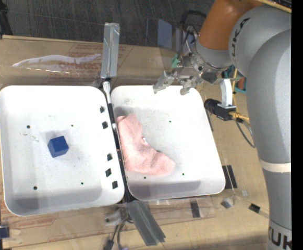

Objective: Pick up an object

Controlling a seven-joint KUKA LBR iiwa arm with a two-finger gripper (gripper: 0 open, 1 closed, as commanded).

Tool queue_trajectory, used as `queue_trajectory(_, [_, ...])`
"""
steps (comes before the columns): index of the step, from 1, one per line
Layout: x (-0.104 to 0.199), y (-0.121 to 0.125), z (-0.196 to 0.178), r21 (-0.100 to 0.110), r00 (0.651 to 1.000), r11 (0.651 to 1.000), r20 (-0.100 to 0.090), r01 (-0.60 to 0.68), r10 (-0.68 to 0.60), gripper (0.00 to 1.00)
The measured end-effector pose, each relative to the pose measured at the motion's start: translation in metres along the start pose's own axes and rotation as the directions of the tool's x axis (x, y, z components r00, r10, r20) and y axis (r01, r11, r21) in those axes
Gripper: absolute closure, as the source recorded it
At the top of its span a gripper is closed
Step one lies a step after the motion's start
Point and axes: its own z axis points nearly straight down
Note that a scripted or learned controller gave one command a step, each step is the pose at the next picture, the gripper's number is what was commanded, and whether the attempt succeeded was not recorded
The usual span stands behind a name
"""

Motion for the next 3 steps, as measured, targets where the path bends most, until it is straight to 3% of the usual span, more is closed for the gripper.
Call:
queue_trajectory(1, [0.044,-0.013,0.106,0.001,1.0,1.0,0.001,0.023,-0.023,0.0])
queue_trajectory(2, [0.037,-0.063,0.144,-0.001,0.999,0.999,0.0,0.035,-0.035,0.0])
queue_trajectory(3, [0.044,-0.04,0.145,-0.005,0.989,0.989,0.001,0.148,-0.148,0.0])
